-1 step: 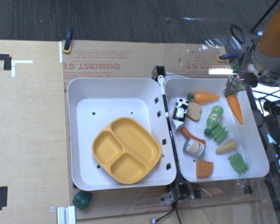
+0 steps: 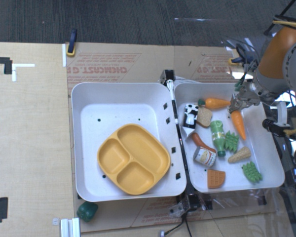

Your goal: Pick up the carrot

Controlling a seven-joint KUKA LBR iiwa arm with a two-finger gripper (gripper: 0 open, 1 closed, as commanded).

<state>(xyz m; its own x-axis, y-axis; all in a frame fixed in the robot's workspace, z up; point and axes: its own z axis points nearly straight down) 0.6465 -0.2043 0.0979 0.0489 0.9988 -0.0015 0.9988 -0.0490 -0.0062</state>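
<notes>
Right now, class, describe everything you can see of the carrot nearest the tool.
The carrot is orange, smooth and plastic-looking, tapering to a point. It lies in the right bin near the far right side, thick end up by the tool, tip toward the near rim. Whether the tool touches it cannot be told. A green bunch lies beside it.

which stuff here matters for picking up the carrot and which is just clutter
For the job:
carrots and
gripper
right bin

Lying about:
yellow divided plate
green bottle
can
bread slice
waffle
</notes>
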